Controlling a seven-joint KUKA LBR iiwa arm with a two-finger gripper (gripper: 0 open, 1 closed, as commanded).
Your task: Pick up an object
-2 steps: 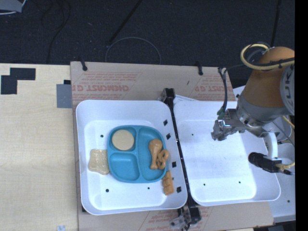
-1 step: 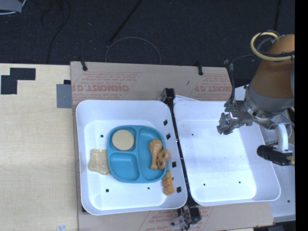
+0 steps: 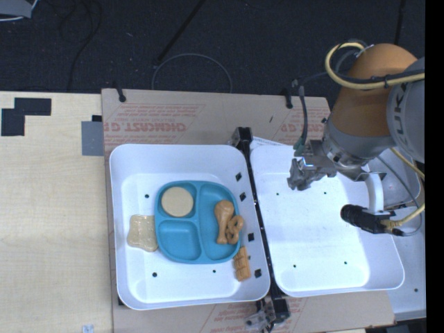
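A blue divided tray (image 3: 182, 243) lies in the left bin (image 3: 132, 165). On it sit a round tan biscuit (image 3: 176, 201) and a tan pretzel-shaped piece (image 3: 227, 221). A pale bread-like piece (image 3: 142, 232) rests just left of the tray, and a small brown ridged piece (image 3: 241, 263) lies at the tray's lower right corner. My gripper (image 3: 302, 175) hangs over the upper left part of the right bin (image 3: 333, 269), away from all these objects. Nothing shows between its fingers.
A black divider (image 3: 253, 214) runs between the two bins. The grey arm with its orange band (image 3: 378, 68) comes in from the right. A black cylindrical part with cables (image 3: 364, 217) juts over the right bin's right side. Light wooden bench surface (image 3: 48, 214) lies to the left.
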